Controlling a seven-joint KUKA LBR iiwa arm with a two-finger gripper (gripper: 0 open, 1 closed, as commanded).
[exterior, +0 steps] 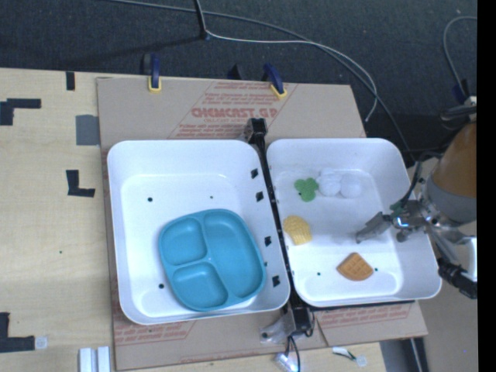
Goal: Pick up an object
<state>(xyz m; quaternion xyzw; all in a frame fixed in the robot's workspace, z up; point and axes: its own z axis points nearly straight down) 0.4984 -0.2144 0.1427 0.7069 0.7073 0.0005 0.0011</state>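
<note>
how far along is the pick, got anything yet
Nothing is lifted yet. The pincer is low in the right bin with nothing visibly held. The orange wedge, yellow piece and green piece lie on the bin floor. Grasp and lift remain.

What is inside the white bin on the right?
In the right bin lie a green toy, a clear whitish thing, a yellow piece and an orange piece. The gripper reaches in, covering some floor.
</note>
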